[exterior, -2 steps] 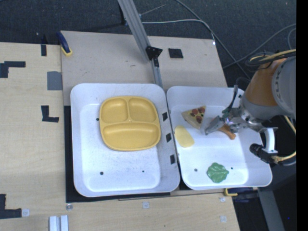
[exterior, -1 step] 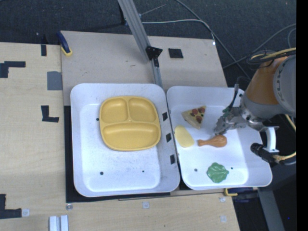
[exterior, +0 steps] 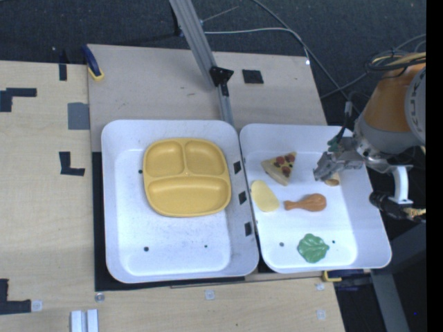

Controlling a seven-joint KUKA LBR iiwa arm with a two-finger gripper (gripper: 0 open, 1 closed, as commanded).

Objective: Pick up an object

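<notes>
The right bin (exterior: 360,241) holds a pizza slice (exterior: 280,167), a pale yellow oval piece (exterior: 264,196), a brown drumstick (exterior: 306,203) and a green leafy piece (exterior: 313,247). My gripper (exterior: 327,171) hangs low over the bin's right side, just right of the pizza slice and above the drumstick's thick end. A small tan object (exterior: 333,180) peeks out right under the fingertips. The view does not let me tell whether that object is gripped.
The left bin (exterior: 124,247) bears a yellow divided plate (exterior: 187,176). A grey metal pole (exterior: 197,37) slants down to the gap between the bins. Cables trail across the dark floor behind. The arm's orange band (exterior: 391,109) sits at the right edge.
</notes>
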